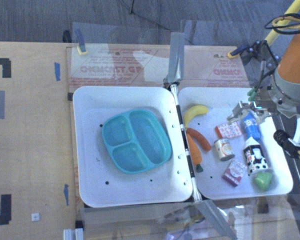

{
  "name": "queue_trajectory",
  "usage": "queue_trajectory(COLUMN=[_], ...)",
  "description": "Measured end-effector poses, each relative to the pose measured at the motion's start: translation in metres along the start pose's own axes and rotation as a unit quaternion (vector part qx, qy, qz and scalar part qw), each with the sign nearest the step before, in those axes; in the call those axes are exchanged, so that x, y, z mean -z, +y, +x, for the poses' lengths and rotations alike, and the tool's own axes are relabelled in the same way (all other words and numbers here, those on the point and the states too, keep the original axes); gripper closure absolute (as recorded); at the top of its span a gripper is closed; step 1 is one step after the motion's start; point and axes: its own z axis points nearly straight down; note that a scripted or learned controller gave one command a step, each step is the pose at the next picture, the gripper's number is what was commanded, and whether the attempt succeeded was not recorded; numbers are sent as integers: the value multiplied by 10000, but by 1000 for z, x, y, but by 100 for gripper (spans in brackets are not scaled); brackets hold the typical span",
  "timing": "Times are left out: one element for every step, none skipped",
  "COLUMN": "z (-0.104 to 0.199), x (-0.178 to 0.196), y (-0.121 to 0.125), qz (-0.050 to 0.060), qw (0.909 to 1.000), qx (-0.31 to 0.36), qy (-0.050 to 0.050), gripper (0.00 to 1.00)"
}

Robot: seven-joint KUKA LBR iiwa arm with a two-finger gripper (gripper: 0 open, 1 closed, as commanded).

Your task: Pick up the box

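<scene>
Two small boxes lie in the right bin (280, 184). A red-and-white box (229, 130) sits near the bin's middle, and a pink box (234, 172) lies closer to the front. My gripper (247, 114) hovers at the bin's back right, just up and right of the red-and-white box and over the top end of a blue bottle (251, 130). It looks open, with nothing held between its fingers.
The right bin also holds a banana (195, 112), a sausage (198, 139), a carrot (194, 154), a small can (222, 148), a cow-patterned bottle (253, 158) and a green fruit (262, 180). A teal divided plate (136, 141) lies in the left bin (90, 184).
</scene>
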Motion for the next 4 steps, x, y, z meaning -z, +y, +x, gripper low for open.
queue_trajectory(z=[-7, -19, -19, -21], x=[-138, -144, -144, -132], y=[31, 64, 64, 67], qz=[-101, -110, -113, -164], qw=[9997, 9984, 9984, 9983], qx=[219, -559, -558, -561], qy=[-22, -20, -21, -44], gripper=[0, 0, 0, 100])
